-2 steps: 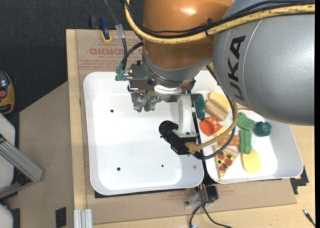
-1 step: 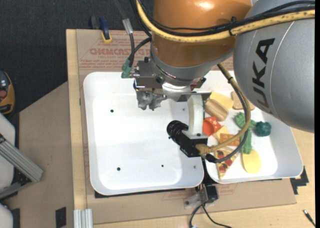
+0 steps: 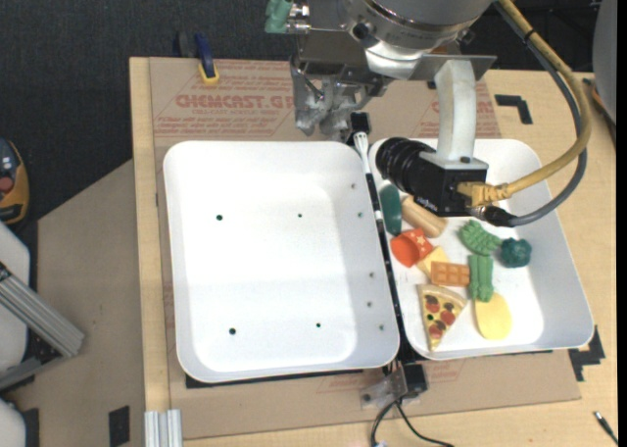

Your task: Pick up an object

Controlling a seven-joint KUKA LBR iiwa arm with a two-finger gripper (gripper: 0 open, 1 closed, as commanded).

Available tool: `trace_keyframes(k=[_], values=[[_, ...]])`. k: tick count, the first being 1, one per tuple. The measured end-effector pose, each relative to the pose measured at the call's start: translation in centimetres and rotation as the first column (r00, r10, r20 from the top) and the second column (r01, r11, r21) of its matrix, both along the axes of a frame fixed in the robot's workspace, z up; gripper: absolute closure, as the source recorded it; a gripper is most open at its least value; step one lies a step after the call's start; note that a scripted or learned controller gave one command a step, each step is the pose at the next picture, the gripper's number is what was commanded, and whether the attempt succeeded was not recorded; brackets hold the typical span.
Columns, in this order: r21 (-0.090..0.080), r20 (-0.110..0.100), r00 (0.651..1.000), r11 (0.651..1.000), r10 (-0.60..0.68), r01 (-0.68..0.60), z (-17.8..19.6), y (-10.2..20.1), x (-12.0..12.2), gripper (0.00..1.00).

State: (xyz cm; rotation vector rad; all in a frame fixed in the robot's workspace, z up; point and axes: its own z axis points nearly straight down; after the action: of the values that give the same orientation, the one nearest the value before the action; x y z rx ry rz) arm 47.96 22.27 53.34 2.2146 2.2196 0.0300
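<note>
The right bin (image 3: 558,322) holds several toy foods. Among them are a pizza slice (image 3: 441,313), a yellow lemon-shaped piece (image 3: 494,319), an orange cracker (image 3: 450,273), a red piece (image 3: 411,244) and a tan stick (image 3: 424,218). There are also a dark teal piece (image 3: 391,208), green pieces (image 3: 481,276) and a teal broccoli-like lump (image 3: 515,253). My gripper (image 3: 330,112) hangs above the bench at the far edge of the bins, over the seam between them, apart from all the toys. A black cylindrical unit (image 3: 428,178) on the arm covers the far part of the right bin.
The left bin (image 3: 265,259) is white with a few small dark dots on its floor. A blue and yellow clamp (image 3: 206,58) sits on the board at the far left. A yellow hose (image 3: 549,166) loops over the right bin's far side.
</note>
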Motion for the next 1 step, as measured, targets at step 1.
trace_keyframes(k=[1], values=[[-0.016,-0.032,0.999,1.0,-0.003,0.003,-15.66,0.17,-0.23,1.0]])
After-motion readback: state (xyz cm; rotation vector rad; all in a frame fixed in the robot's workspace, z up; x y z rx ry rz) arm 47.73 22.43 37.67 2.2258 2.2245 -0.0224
